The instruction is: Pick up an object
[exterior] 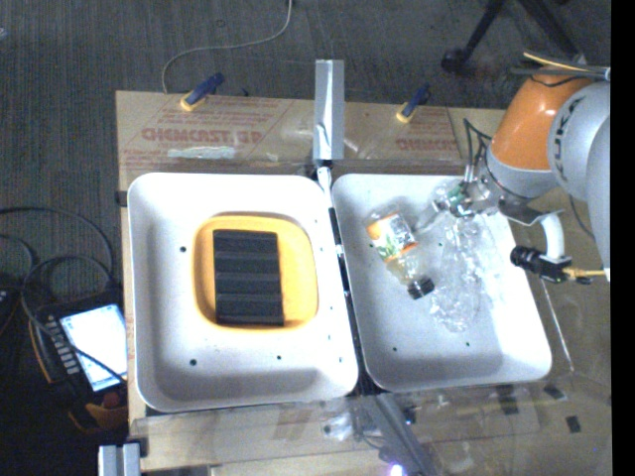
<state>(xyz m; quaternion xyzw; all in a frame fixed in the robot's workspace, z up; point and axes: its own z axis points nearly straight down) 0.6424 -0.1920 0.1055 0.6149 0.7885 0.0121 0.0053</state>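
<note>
I count two objects in the right white bin (516,360): one small clear plastic bottle with an orange cap and black end (399,248), lying tilted near the bin's middle, and one crumpled clear plastic wrapper (462,278) just beside it, toward the right edge. Left white bin (159,365): one yellow tray with a black ribbed insert (248,276). Gripper (458,198) sits at the right bin's far edge, touching the wrapper; its state I cannot tell.

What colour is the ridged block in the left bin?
Black, on a yellow tray; the ridged block shows in the camera view.
</note>
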